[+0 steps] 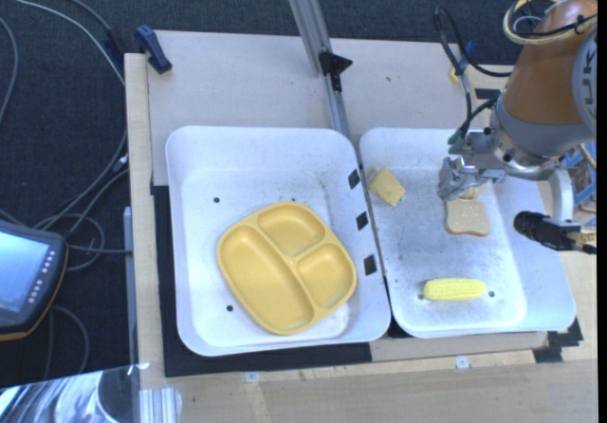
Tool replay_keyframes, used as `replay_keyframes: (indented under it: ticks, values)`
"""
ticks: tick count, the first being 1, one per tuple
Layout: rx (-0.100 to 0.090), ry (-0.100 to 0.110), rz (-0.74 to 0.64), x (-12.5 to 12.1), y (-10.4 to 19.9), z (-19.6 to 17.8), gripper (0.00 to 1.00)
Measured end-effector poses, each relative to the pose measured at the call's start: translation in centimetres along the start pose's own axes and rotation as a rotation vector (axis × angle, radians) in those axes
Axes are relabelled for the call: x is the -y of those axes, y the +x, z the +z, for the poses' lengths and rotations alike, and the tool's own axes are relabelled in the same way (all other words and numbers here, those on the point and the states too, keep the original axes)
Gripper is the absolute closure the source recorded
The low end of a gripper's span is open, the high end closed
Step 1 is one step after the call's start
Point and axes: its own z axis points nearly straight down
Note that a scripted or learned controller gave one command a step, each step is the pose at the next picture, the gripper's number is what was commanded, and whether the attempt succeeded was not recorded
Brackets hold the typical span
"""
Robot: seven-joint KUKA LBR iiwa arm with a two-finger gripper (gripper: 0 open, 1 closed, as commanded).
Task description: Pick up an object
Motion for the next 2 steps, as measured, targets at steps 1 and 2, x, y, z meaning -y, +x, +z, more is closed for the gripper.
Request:
replay_keyframes:
  ticks: [1,2]
  values:
    - [0.0,-0.002,-0.001,0.1,5.4,-1.2,1.0]
    - [0.001,-0.004,-0.001,-0.4,10.9,-2.5,1.0]
